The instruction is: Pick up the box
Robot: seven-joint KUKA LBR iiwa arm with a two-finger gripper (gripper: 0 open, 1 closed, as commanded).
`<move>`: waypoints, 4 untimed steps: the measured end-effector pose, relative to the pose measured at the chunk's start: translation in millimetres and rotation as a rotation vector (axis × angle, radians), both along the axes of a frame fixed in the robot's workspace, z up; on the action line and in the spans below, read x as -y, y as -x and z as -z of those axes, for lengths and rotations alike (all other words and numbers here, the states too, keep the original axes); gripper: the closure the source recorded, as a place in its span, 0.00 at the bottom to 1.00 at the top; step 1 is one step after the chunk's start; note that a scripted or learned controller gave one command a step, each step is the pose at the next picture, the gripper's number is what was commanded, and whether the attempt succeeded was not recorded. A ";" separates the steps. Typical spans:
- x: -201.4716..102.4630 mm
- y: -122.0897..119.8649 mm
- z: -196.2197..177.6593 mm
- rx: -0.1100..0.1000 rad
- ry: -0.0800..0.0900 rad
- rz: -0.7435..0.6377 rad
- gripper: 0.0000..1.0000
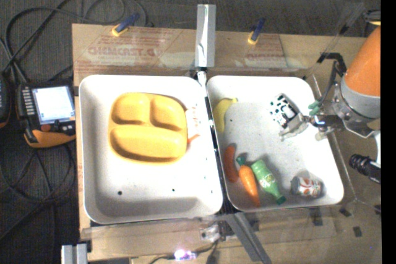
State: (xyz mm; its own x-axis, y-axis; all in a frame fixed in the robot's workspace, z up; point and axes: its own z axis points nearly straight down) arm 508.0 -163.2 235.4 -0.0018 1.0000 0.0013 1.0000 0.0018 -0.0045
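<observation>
dark grey carpet with loose black cables surrounds a brown bench [148, 49] that bears two white bins side by side. the left bin [99, 195] holds a yellow tray [148, 127] with three compartments, lying toward the bin's 12 o'clock side. the right bin [263, 93] holds several things: a banana [221, 112] at its 10 o'clock corner, a red sausage [230, 162] and a carrot [247, 179] near 7 o'clock, a green bottle [266, 179] just beside the carrot, and a crushed can [307, 186] at 5 o'clock. the box [281, 108], small and black-and-white, sits tilted at about 1 o'clock in the right bin. the arm [365, 80] reaches in from 3 o'clock, and its gripper [296, 125] is just at the box's 5 o'clock side, close against it. i cannot tell how wide the gripper is or whether it has hold of the box. a handheld screen [49, 105] lies on the floor at 9 o'clock of the bench.
</observation>
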 end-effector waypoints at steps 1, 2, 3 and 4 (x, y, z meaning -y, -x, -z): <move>-29.2 -84.4 107.2 0.000 0.002 0.092 0.00; -3.0 -56.9 145.7 0.014 0.002 0.094 0.00; -35.5 -85.2 146.0 0.015 0.007 0.483 0.00; -7.5 -160.3 147.9 -0.028 -0.019 0.494 0.00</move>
